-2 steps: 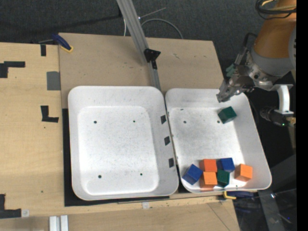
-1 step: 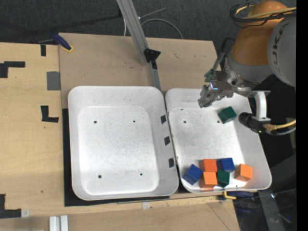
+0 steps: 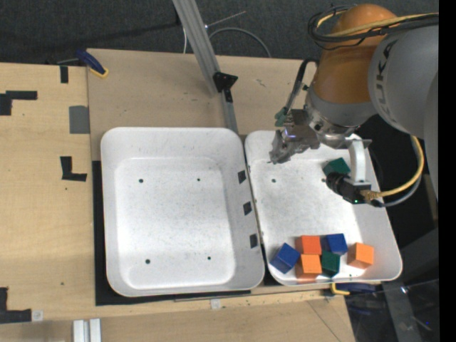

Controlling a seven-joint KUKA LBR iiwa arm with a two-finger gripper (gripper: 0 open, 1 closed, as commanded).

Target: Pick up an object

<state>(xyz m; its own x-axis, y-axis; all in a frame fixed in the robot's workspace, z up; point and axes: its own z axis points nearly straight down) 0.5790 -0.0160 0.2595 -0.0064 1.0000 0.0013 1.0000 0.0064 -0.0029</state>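
Small blue block (image 3: 285, 257), rt bin corner

A: Arm (image 3: 385, 55) pose?
B: Enters from the right, orange band above the wrist, wrist bent down and leftward.
A: Gripper (image 3: 279, 152)?
B: Points down-left, low. Tip too dark and small to resolve.

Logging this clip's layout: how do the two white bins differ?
The left bin is wider, with no blocks showing on its floor; the right bin is narrower and has coloured blocks clustered at its near end. The gripper hangs over the right bin, not the left. Both are shallow and white.
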